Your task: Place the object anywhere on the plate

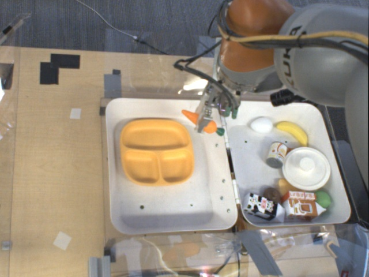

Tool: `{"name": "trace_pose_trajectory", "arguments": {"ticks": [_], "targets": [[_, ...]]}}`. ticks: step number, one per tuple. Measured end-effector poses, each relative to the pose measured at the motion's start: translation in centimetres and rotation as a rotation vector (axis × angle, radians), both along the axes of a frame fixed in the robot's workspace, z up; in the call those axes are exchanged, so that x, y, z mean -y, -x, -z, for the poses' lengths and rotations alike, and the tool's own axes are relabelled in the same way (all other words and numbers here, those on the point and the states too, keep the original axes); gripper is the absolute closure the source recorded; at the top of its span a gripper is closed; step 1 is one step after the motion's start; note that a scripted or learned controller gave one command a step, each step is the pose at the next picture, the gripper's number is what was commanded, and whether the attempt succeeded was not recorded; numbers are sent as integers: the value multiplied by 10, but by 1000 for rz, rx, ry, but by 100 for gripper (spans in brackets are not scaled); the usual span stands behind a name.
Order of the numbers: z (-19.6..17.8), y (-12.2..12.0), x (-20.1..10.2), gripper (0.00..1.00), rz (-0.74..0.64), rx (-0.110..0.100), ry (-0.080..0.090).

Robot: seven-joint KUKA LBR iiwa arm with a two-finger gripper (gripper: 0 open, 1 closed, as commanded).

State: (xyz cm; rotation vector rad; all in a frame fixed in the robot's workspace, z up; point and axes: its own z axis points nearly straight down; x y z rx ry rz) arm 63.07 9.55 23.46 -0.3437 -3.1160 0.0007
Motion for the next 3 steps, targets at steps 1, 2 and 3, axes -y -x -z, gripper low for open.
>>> {"name": "trace_pose_trajectory", "arguments": {"ticks": [1,2,3], "targets": [[17,39,-75,100,-352,13,-3],[17,38,-74,0,-351,14,-3],[-82,-8,-47,0,-75,22,-3]]}}
